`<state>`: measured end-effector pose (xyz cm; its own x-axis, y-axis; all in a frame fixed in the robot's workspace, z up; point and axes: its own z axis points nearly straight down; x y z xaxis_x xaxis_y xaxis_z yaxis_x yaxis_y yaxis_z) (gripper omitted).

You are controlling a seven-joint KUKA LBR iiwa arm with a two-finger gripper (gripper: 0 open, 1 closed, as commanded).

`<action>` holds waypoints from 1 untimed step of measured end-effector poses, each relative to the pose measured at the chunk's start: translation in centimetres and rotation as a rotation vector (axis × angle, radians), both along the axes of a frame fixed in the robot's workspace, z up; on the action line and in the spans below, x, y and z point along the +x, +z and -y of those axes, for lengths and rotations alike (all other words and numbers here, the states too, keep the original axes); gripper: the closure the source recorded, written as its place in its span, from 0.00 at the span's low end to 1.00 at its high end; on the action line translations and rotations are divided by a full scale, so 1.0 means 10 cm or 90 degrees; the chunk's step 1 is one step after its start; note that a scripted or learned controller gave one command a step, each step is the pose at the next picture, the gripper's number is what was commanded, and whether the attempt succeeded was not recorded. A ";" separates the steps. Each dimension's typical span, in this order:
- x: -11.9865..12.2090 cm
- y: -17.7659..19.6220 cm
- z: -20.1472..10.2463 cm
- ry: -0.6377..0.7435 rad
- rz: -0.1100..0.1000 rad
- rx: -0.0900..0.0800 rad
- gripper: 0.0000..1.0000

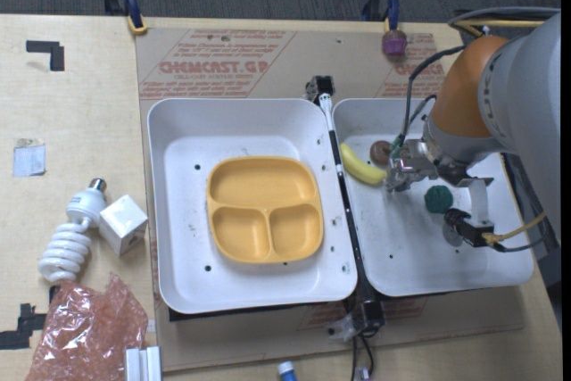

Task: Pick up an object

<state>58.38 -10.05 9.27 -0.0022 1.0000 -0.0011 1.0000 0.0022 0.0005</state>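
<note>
A yellow banana (360,166) lies in the right bin (401,263) near its left wall. Just right of it sits a small brown round object (381,152). My gripper (399,173) hangs low over the bin floor right beside the banana's right end, under the grey arm with its orange band (468,89). A dark green ball (438,198) rests on the bin floor to the gripper's right. I see nothing between the fingers.
The left bin (178,263) holds a yellow divided tray (265,209). A spiral light bulb (73,232), a white cube (123,224) and a crumpled pink bag (85,330) lie on the bench at left. Cables (486,235) trail over the right bin.
</note>
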 end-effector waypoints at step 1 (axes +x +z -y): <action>-0.65 0.01 0.17 -0.002 0.000 0.000 0.00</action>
